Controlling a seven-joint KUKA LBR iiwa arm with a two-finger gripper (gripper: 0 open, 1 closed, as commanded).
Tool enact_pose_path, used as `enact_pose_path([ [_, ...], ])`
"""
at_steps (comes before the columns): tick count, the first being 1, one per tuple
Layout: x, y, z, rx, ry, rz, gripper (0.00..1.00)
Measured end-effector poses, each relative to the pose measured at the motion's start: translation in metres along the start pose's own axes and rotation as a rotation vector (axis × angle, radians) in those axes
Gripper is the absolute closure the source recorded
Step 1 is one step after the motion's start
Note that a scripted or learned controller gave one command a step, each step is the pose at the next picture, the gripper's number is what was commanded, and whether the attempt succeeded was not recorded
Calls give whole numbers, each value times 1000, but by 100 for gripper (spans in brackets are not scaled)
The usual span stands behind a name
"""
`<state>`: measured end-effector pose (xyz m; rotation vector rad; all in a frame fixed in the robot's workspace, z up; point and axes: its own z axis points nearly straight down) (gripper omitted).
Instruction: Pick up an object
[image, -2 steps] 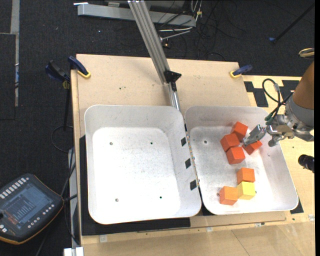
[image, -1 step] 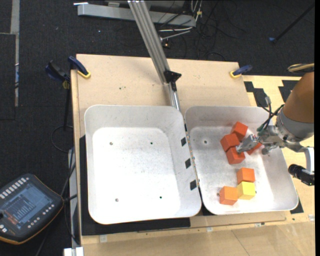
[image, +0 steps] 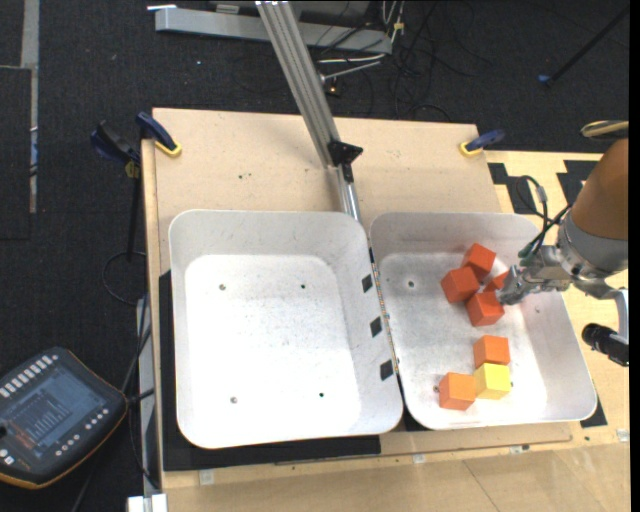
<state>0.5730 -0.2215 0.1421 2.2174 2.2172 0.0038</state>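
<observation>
Several blocks lie in the right bin (image: 420, 400). Three orange-red blocks cluster at the upper middle: one at the top (image: 480, 259), one to its lower left (image: 460, 284), one lower (image: 485, 308). Nearer the front sit an orange block (image: 492, 350), a yellow block (image: 494, 380) and another orange block (image: 456, 390). My gripper (image: 512, 284) reaches in from the right, low over the bin, right beside the red cluster's right edge. Its fingertips are hidden among the blocks.
The left bin (image: 200, 330) stands beside the right one, with black clips along the shared rim. A slanted metal rail (image: 305, 85) runs down to the bins' top junction. A teach pendant (image: 50, 415) lies off the bench at lower left.
</observation>
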Motion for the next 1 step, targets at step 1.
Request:
enact_pose_path([
  [1,-2,-1,-43,0,0,-1,100],
])
